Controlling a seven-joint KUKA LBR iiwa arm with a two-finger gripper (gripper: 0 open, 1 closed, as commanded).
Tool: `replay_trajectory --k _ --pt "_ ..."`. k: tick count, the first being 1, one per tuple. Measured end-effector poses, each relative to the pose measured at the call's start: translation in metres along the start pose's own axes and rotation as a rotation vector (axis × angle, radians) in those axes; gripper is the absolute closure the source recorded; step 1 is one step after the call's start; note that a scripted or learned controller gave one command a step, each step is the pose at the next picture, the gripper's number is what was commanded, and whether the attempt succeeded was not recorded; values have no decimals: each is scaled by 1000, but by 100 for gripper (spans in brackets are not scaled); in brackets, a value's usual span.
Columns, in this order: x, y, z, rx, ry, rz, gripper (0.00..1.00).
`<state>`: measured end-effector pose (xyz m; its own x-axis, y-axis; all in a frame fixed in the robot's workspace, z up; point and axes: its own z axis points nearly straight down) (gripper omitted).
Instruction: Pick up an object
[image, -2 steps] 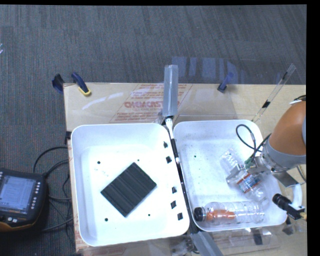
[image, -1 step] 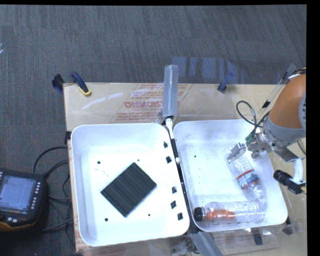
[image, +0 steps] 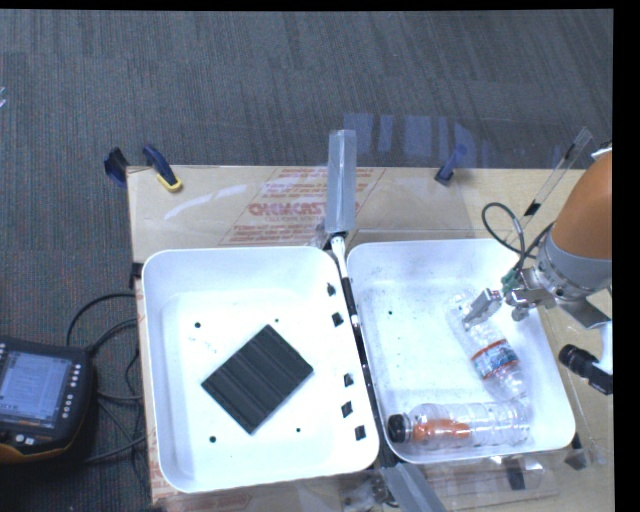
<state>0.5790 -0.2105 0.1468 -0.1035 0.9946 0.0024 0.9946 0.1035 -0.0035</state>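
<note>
In the right bin (image: 400, 300) lie two clear plastic bottles. A small one with a red and blue label (image: 497, 358) lies slanted near the right wall, its top end pointing up-left. A longer one with a black cap and an orange remnant (image: 465, 427) rests along the front wall. My gripper (image: 487, 303) reaches in from the right and sits low at the top end of the labelled bottle, touching or just above it. A black ribbed square pad (image: 258, 377) lies flat in the middle of the left bin (image: 170, 300).
A grey upright post (image: 341, 190) stands behind the seam between the bins. Blue clamps (image: 158, 166) (image: 450, 165) hold the wooden board at the back. A black cable (image: 503, 225) loops beside the arm. A teach pendant (image: 35, 395) lies on the floor at the left.
</note>
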Motion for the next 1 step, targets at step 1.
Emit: replay_trajectory --k 1 --pt "1 6 58 -5 0 -12 0"
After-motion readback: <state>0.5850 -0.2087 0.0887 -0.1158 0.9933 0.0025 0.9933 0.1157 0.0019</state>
